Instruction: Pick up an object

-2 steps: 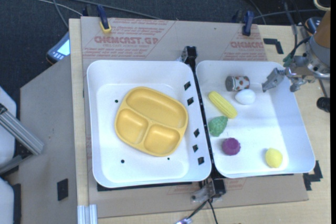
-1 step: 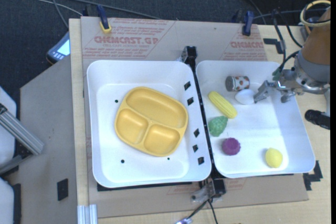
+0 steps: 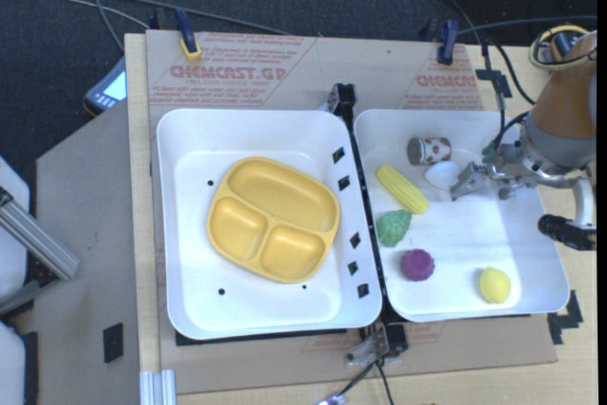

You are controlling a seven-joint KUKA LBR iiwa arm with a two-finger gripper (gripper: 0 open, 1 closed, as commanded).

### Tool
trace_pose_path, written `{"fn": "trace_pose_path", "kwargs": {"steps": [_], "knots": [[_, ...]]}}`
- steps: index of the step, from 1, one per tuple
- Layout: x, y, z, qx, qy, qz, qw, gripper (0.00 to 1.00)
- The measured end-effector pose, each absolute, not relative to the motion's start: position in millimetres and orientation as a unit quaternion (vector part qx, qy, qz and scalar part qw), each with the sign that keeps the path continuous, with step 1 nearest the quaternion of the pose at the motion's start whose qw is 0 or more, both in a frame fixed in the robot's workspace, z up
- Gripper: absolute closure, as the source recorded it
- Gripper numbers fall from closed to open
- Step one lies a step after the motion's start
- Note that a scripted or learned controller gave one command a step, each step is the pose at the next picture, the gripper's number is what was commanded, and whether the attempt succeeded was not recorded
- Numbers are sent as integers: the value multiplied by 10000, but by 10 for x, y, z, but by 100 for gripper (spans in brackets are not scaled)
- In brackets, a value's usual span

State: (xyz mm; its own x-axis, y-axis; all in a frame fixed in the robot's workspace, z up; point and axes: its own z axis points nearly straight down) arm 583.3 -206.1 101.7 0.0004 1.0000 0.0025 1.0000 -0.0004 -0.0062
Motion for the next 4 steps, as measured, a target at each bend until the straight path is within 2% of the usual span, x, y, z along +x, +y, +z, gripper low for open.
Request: {"fn": "trace_pose_path", "kwargs": {"steps": [1, 2, 4], "knots": [[5832, -2054, 840, -7068, -7074, 7, 19, 0], [5847, -2057, 968, -7066, -7076, -6, 0, 100], [5790, -2023, 2158, -7065, -7077, -18, -33, 100]]}}
